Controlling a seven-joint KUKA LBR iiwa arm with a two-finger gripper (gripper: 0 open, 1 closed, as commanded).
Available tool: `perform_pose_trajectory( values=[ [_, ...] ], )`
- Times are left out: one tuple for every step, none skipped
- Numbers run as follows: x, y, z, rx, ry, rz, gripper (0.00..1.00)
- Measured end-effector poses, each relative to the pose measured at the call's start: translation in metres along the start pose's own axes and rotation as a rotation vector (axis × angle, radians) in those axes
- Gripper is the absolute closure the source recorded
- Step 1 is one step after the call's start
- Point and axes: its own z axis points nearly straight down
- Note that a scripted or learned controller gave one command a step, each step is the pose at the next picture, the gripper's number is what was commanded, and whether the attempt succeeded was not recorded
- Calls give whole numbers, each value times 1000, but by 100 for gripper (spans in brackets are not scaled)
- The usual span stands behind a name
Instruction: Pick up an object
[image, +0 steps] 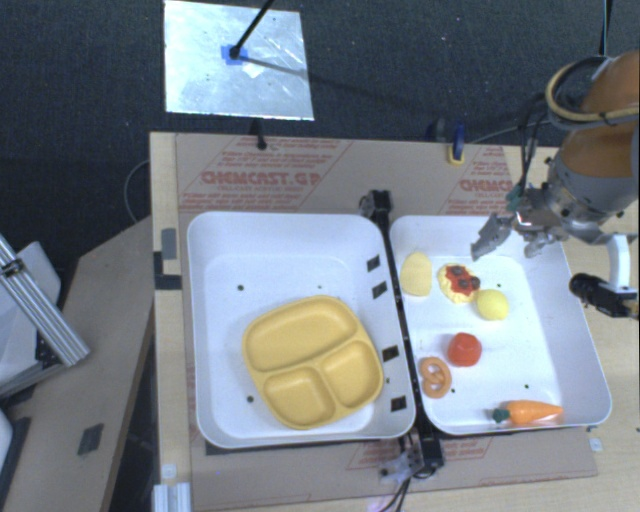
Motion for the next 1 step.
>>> perform_pose_trajectory(
  values=[
    [0,2,-7,-11,-1,-2,0]
  ],
)
